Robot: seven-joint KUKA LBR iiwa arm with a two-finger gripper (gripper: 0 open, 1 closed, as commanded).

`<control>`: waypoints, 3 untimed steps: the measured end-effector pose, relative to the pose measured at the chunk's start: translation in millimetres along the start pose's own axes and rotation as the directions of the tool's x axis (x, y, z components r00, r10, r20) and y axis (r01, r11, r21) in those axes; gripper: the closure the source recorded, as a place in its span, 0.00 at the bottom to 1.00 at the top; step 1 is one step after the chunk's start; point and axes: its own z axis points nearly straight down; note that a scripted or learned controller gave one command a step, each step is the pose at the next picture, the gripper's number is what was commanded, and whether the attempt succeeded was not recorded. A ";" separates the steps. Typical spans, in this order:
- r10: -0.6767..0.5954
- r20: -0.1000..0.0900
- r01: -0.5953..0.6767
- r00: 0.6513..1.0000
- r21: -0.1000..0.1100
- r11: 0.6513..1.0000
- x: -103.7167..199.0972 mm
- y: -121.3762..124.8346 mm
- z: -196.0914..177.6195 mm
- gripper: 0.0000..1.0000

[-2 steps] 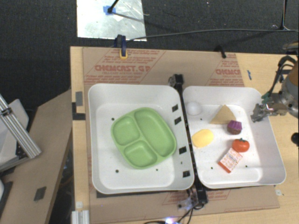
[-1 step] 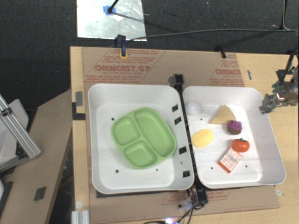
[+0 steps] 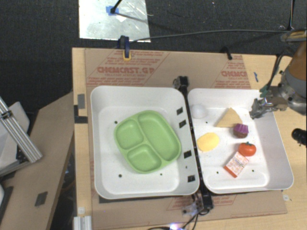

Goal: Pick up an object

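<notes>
The right bin (image 3: 273, 176) holds a tan wedge (image 3: 229, 118), a purple toy (image 3: 241, 130), a yellow lemon-like piece (image 3: 208, 141), a red tomato (image 3: 247, 149), a red-and-white packet (image 3: 236, 165) and a small white object (image 3: 198, 111). My gripper (image 3: 259, 108) hangs at the bin's far right rim, up and to the right of the purple toy. Nothing shows between its fingers.
The left bin (image 3: 103, 133) holds a green three-compartment plate (image 3: 146, 140). A black divider with clips (image 3: 188, 138) runs between the two bins. Both bins rest on a cardboard sheet (image 3: 144, 68). The arm (image 3: 293, 83) enters from the right.
</notes>
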 end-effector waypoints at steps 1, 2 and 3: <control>-0.001 -0.001 0.001 1.000 0.000 1.000 56.5 4.8 11.2 1.00; 0.000 0.000 0.000 1.000 0.001 1.000 102.8 -2.1 8.7 1.00; -0.001 -0.001 0.001 1.000 0.002 1.000 153.8 -17.8 12.1 1.00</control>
